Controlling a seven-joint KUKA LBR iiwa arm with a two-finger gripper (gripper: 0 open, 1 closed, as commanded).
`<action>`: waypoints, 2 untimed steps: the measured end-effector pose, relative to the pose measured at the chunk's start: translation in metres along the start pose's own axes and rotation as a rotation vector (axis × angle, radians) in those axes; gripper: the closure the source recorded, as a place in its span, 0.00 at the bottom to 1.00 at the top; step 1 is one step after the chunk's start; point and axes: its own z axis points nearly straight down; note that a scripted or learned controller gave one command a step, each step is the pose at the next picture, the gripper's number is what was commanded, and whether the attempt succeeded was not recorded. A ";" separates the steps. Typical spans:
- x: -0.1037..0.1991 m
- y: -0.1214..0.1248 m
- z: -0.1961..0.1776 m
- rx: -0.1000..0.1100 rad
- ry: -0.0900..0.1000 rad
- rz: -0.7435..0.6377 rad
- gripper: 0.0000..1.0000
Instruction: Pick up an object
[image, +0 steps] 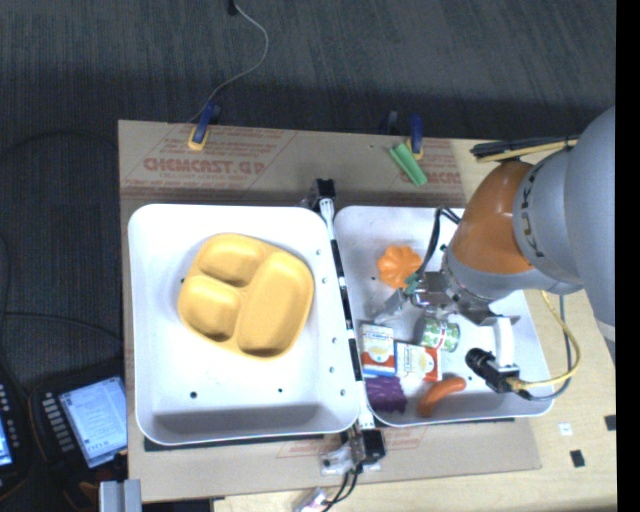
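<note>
The pincer (425, 296) hangs low in the right bin (520, 400), beside an orange fruit (398, 264). Its grip I cannot tell. A yellow tray (246, 292) lies in the left bin (160, 390).

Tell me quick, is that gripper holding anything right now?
Gripper: low in the right bin, over the green can; open or closed cannot be told, and nothing is visibly held.

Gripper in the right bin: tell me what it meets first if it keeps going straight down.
Most likely the small green-and-white container right under the gripper, beside the red-and-white carton. Depth is hard to judge from this slanted view, so it could instead reach the bin floor next to it.
</note>
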 end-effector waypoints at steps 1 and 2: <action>0.000 0.002 -0.011 -0.004 0.000 0.000 1.00; 0.079 0.002 -0.097 0.007 0.005 -0.003 1.00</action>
